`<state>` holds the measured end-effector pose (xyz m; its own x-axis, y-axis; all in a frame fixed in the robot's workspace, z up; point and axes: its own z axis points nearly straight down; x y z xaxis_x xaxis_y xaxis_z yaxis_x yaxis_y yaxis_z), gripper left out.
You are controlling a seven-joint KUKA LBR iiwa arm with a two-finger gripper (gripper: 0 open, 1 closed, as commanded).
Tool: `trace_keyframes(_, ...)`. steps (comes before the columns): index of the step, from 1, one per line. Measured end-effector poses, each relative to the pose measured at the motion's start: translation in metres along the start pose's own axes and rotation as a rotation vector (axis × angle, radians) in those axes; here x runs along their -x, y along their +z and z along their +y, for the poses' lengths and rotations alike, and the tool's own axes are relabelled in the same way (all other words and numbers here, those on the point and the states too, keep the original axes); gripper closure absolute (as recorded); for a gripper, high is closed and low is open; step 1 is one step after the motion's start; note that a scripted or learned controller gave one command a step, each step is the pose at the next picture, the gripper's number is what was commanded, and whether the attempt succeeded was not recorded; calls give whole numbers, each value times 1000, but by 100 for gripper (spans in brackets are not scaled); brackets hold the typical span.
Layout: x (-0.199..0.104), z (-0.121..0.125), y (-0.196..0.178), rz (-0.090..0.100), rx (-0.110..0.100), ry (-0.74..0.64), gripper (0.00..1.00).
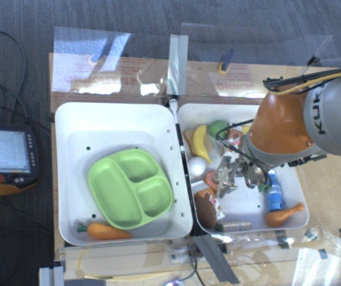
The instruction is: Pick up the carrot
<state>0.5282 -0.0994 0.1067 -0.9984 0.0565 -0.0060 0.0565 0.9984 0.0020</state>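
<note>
Carrot first: the orange, tapered carrot with a small green stub at its blunt end (103, 231) lies on its side on the floor of the left white bin (75, 130), along the near wall. Take the light green, three-compartment plastic plate (130, 187) as the marker: the carrot sits just below that plate's near rim, close to touching it, green end pointing away from the right-hand bin. The plate itself rests tilted on the left bin's floor, its compartments bare.

Across the divider from the plate, the right white bin (295, 219) holds a jumble. Nearest the plate is a white egg-shaped object (197, 168), with a yellow banana (200, 142) beyond it and a green rounded item (218, 127) farther back. A dark brown lump (205, 208) lies toward the near wall, still on the plate's side of that bin. Farther from the plate are a blue bottle-like object (274, 198) and an orange drumstick-shaped toy (284, 214).

The grey arm with its orange band reaches over the right bin, and the metal two-finger gripper (232, 177) hangs above the clutter there, well apart from the carrot and on the far side of the plate from it. From where I stand I cannot tell how far apart its fingers are, or whether anything is between them.
</note>
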Motion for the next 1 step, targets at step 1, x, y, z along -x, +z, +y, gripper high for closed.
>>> trace_keyframes(1,-14,-28,-205,-7,-5,-90,100)
